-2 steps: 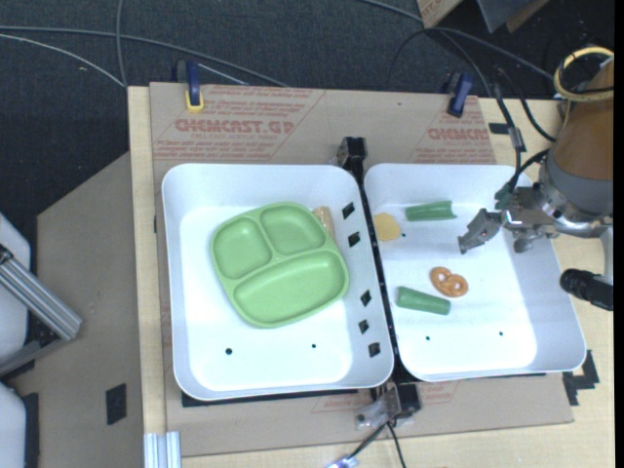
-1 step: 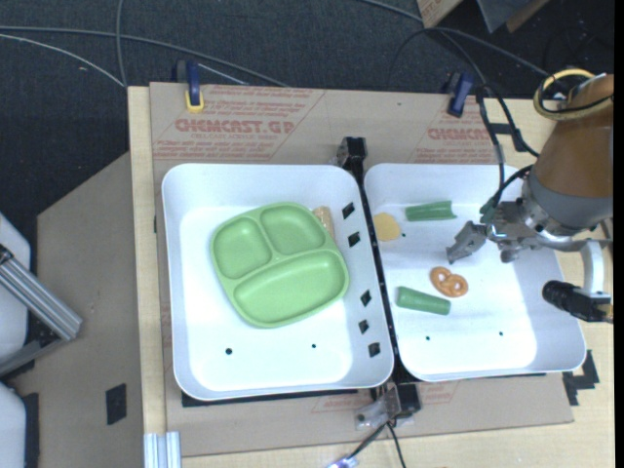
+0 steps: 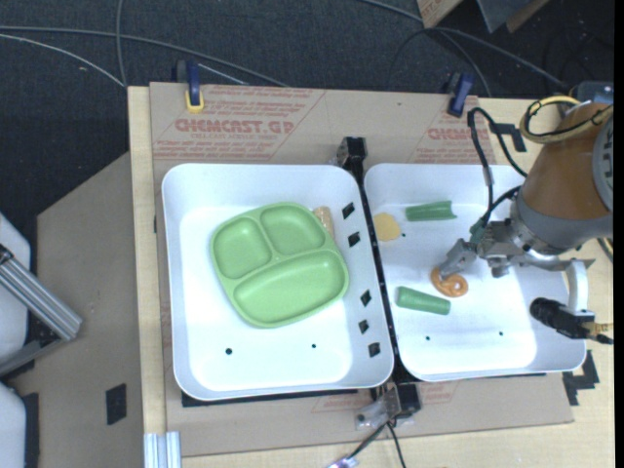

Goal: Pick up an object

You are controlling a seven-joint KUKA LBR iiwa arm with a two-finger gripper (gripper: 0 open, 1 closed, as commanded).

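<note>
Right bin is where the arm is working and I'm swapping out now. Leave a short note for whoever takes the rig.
Gripper: low in the right bin, directly above the orange ring; grasp unconfirmed.
Right bin also holds a green block near the top, a green piece just below the ring, and a yellow disc by the divider.
Left bin: green divided plate.
Done: nothing lifted.
Left: secure one object and raise it.
</note>
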